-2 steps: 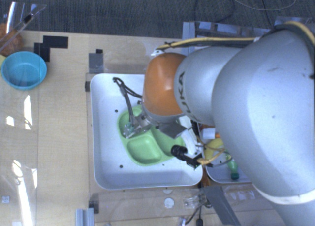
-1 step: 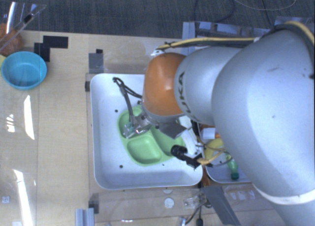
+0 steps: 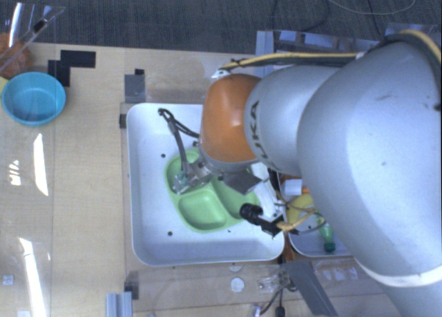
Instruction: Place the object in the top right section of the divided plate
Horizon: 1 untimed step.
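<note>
Hand (image 3: 185, 179) low over green divided plate (image 3: 204, 210); grip state unclear, object not discernible.

— Where do I have the arm (image 3: 345, 136)?
— It reaches in from the right, orange band (image 3: 228, 119) over the green divided plate (image 3: 204, 210), gripper (image 3: 185, 179) low at its upper-left section; I can't read the fingers.

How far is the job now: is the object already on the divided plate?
Done: the arm has reached the green divided plate in the left bin. In hand: the gripper hangs low at the plate's upper left part. Left: no object is visible in a section, so placement is unconfirmed.
</note>
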Tool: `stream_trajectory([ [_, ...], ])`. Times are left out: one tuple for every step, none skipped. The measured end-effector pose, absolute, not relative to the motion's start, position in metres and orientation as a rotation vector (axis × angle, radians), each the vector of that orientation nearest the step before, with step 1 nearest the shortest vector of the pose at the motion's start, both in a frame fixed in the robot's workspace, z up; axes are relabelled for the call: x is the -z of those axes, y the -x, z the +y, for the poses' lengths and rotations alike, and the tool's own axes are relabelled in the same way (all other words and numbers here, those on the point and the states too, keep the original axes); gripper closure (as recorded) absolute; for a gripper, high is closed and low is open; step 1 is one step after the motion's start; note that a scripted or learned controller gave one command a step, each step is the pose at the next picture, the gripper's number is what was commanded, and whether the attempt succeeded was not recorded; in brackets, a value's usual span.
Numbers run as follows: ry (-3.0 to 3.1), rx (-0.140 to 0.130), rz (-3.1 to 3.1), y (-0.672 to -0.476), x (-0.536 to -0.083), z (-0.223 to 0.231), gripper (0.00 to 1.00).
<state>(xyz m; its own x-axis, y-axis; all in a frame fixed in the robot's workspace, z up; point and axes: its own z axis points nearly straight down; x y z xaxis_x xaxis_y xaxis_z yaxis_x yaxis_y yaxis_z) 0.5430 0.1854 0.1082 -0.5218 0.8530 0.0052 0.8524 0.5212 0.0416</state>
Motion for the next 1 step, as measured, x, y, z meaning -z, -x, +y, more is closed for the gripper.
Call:
stream_trajectory([
  [-1.528,-0.061,2.726,-0.5431,-0.1082,0.1854,0.0],
])
